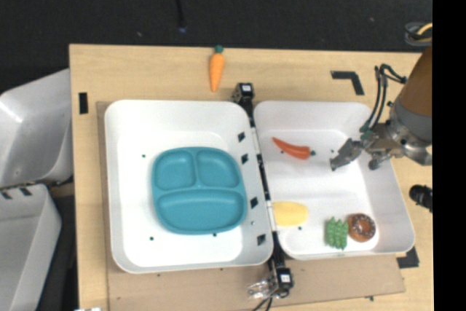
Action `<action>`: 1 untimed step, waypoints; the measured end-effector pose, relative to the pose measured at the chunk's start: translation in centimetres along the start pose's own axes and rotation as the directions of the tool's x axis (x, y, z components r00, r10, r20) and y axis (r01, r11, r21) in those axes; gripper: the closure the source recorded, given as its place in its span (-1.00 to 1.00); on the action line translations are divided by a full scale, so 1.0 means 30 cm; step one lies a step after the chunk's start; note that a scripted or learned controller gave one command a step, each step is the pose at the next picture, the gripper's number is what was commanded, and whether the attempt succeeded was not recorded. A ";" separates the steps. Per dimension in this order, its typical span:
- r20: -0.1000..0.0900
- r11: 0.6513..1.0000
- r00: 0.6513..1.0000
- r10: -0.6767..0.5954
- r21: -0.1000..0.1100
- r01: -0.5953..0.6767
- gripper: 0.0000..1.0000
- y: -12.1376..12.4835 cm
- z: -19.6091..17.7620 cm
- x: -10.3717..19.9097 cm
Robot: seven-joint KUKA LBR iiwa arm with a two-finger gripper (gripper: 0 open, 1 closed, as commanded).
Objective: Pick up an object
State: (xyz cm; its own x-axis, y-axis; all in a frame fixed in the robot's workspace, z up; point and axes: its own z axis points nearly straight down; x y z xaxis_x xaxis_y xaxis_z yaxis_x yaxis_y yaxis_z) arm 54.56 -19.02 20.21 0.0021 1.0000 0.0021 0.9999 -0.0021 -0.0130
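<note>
The arm enters from the right edge of the frame, and its end effector sits over the upper right part of the right bin. One dark finger points left and down toward the bin floor, another part sits nearer the wrist; nothing lies between them, and I cannot tell whether they are spread or pressed together.

In the right bin a red pepper lies in the upper left part, just left of the end effector and apart from it. A yellow piece rests at the lower left, against the wall shared with the left bin. At the lower right a green piece and a brown doughnut lie just beside each other.

The left bin holds a blue divided plate at its centre.

On the worktop, above the bins at top centre, lies a carrot.
</note>
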 end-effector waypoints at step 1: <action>0.003 1.000 1.000 -0.003 -0.014 0.003 -1.00 0.010 -0.026 0.001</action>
State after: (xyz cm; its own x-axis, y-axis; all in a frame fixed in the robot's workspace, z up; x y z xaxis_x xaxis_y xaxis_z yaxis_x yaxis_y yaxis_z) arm 54.87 -18.98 21.00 -0.0012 1.0000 -0.0009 1.0000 0.0012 0.0006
